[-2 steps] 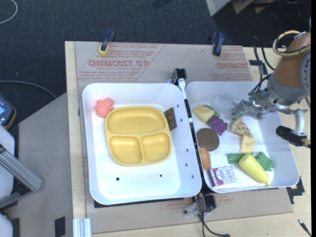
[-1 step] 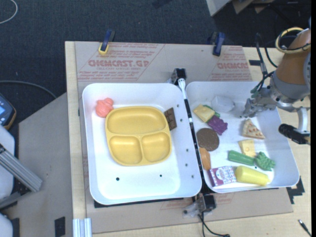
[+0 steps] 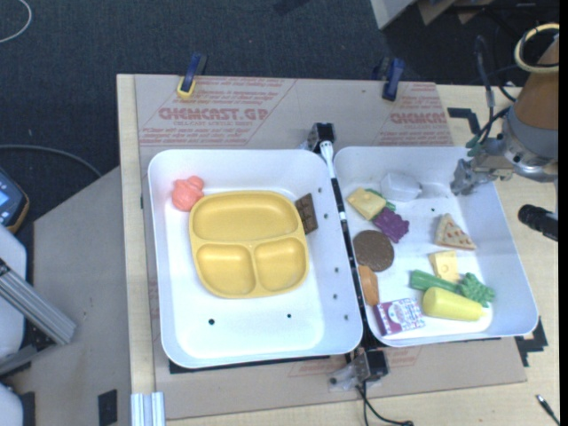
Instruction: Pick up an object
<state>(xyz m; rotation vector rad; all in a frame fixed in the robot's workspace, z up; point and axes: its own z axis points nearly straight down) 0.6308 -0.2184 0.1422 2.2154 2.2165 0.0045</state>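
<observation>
The right bin (image 3: 515,282) holds several toy foods: a white lid (image 3: 401,185), a yellow wedge (image 3: 366,203), purple grapes (image 3: 391,224), a brown round patty (image 3: 374,249), a pizza slice (image 3: 453,233), a cheese cube (image 3: 445,264), a green vegetable (image 3: 448,284), a yellow piece (image 3: 451,304), an orange stick (image 3: 368,284) and a pink carton (image 3: 399,315). My gripper (image 3: 464,179) hangs over that bin's far right corner, right of the white lid and above the pizza slice. Nothing visible is in its grasp.
The left bin (image 3: 177,327) carries a yellow divided plate (image 3: 248,242), a pink toy (image 3: 186,193) at its far left corner and a brown chocolate piece (image 3: 306,213) by the plate's right edge. Two clamps (image 3: 188,76) hold the board's far edge.
</observation>
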